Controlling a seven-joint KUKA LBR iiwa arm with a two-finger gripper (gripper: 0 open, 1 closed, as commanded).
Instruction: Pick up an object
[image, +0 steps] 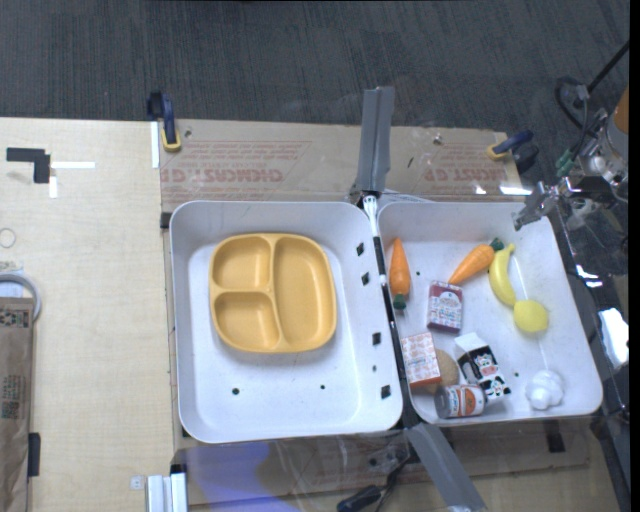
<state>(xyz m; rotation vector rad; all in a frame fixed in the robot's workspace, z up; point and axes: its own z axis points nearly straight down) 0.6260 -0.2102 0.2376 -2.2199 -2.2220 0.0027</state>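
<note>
Banana (501, 278) near right bin (575, 300) far edge; tool (540, 205) above rim.

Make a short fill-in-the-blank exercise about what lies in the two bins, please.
1. The divided yellow plate lies in the ____ bin.
2. The plate has ____ compartments.
3. The banana lies beside a ____, in the right bin.
4. The number of carrots in the right bin is ____.

Missing words: left; three; lemon; two

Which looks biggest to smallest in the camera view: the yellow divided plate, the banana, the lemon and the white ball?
1. Yellow divided plate, by far the largest.
2. Banana.
3. Lemon and white ball: too alike to rank.
</note>
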